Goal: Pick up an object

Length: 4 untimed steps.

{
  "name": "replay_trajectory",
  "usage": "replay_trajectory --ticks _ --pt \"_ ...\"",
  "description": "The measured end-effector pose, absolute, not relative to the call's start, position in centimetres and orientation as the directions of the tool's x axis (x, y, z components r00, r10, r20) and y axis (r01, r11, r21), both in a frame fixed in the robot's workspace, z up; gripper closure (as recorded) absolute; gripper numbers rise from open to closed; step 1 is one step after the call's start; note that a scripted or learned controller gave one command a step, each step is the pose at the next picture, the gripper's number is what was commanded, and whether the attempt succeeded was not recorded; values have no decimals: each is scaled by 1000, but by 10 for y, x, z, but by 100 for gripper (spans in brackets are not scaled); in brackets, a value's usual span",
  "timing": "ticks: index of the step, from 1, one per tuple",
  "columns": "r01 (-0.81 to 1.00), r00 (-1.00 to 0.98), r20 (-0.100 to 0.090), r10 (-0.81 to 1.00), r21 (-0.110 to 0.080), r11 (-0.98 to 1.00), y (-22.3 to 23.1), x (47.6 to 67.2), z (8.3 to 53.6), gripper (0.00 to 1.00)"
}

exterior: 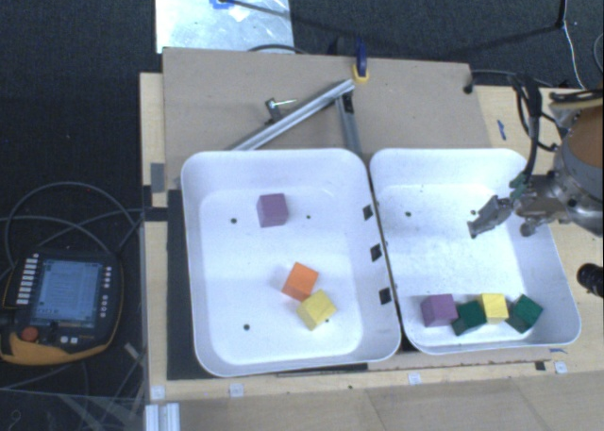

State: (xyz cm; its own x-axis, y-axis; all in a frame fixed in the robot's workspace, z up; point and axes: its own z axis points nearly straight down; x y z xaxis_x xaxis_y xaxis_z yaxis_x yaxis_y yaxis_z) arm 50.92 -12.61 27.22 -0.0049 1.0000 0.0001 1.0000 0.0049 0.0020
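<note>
In the left bin lie a purple cube, an orange cube and a yellow cube that touches the orange one. Along the near wall of the right bin sit a purple cube, a dark green cube, a yellow cube and a green cube. My gripper hangs over the right bin's middle right, well above and behind that row, with nothing seen in it.
A metal bar lies slanted on the brown board behind the bins. A teach pendant with cables rests on the floor at the left. The arm's wrist comes in over the right bin's right wall.
</note>
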Motion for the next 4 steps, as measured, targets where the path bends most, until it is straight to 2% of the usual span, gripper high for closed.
replay_trajectory --ticks 1,4 --pt "1000 -4 0 1000 3 4 -126 509 272 0" --pt "1000 -2 1 1000 -3 2 -132 513 145 0"
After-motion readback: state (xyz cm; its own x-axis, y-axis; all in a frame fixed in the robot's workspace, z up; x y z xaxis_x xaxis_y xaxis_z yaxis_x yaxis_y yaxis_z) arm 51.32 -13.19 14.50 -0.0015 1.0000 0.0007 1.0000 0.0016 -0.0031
